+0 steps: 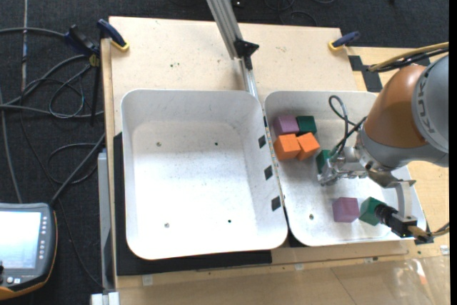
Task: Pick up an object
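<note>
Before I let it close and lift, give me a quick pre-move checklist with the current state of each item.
1. Gripper is inside the right bin: ok.
2. Finger opening: cannot tell, the wrist hides it.
3. A block between the fingers: cannot tell; a bit of green shows beside the gripper, not clearly gripped.
4. Other targets nearby: ok. The purple block and green block lie below the gripper; the cluster of orange blocks, purple block and dark green block lies above it.
5. Cable looping over the bin close to the wrist: not ok, watch for snagging.
6. Left bin out of the arm's way: ok.
</note>
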Action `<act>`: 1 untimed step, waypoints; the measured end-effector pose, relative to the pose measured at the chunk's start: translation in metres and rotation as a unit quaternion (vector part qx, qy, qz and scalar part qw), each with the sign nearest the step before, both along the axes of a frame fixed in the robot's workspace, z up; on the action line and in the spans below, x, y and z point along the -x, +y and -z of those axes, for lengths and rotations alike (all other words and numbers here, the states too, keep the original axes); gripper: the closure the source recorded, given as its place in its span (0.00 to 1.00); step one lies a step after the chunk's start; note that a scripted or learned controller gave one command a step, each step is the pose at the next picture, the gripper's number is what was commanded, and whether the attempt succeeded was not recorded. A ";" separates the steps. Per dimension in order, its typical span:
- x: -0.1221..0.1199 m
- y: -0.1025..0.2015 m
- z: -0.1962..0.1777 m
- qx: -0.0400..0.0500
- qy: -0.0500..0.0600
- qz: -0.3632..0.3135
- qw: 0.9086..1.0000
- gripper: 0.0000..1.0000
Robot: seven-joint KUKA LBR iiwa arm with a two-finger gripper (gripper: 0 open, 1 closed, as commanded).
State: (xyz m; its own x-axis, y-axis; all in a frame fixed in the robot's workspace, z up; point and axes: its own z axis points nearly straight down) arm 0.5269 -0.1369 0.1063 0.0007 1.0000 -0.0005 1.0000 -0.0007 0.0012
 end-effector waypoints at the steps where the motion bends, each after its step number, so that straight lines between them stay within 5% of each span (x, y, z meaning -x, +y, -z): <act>1: -0.008 0.008 -0.049 0.000 -0.002 -0.002 1.000 1.00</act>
